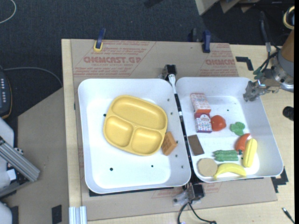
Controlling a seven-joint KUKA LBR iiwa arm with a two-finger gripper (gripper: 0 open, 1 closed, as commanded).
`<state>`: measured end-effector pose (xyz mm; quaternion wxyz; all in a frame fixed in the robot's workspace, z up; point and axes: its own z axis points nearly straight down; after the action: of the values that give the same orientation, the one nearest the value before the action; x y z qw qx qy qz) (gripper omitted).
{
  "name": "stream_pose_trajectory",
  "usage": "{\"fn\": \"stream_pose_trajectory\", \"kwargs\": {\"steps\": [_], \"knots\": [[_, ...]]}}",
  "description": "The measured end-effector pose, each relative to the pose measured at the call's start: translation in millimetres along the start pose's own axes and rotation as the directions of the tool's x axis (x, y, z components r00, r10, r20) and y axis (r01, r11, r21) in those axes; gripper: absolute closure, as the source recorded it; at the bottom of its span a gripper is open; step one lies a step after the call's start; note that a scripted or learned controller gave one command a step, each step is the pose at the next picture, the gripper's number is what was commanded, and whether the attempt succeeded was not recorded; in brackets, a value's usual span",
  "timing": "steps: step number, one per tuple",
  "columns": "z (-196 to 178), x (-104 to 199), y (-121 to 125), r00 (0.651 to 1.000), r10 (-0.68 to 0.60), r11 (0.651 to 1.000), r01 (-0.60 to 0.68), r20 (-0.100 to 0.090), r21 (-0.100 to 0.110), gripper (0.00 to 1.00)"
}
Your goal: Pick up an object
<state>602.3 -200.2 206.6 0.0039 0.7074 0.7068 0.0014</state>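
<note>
My gripper point(252, 91) hangs over the far right rim of the right bin point(266, 120), with nothing visible between its fingers. In that bin lie a small carton point(202, 112), a red tomato point(218, 122), a green broccoli piece point(237, 127), a brown bar point(195, 144), a round tan cookie point(207, 166), a green bean pod point(226, 155), two bananas point(230, 170) point(250, 152) and an orange-red piece point(241, 142). All of them sit left of and nearer than the gripper.
The left bin point(93, 162) holds a yellow three-part plate point(135, 124) and a brown waffle-like piece point(168, 143) at the plate's right edge. Clamps point(98, 40) point(206, 40) stand at the board's far edge.
</note>
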Motion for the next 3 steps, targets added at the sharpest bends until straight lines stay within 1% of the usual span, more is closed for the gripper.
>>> {"fn": "stream_pose_trajectory", "kwargs": {"steps": [1, 2, 3], "knots": [[-20, 0, 1, 1.000, -0.001, 1.000, 0.001, -0.001, 0.002, 1.00], [-19, 50, 7, 1.000, -0.007, 1.000, 0.007, -0.006, 0.007, 1.00], [-9, 105, 25, 1.000, -0.007, 1.000, 0.007, -0.005, 0.007, 1.00]]}}
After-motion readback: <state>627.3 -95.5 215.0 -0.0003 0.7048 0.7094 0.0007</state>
